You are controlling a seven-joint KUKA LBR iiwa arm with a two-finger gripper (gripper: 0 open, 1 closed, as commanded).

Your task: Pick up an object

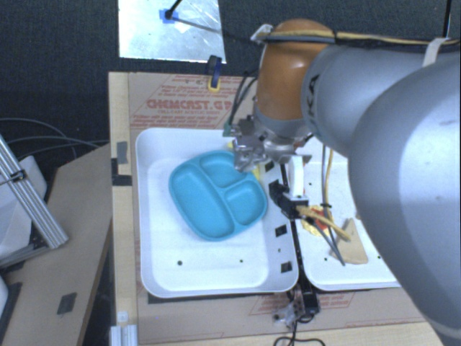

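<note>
Grey arm (389,157) filled the near right, its orange band (288,67) above the wrist. Gripper (245,157) hung over the far right rim of a blue divided plate (216,200), which lay in the left bin (209,280). Finger state: could not tell. Right bin (360,280) held tangled small tools (331,229).

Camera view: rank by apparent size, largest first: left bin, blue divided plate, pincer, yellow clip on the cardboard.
1. Left bin
2. Blue divided plate, lying inside that bin
3. Pincer, at the plate's upper right rim; it sits nearer the camera, so this rank is unsure
4. Yellow clip, clearly smallest
</note>
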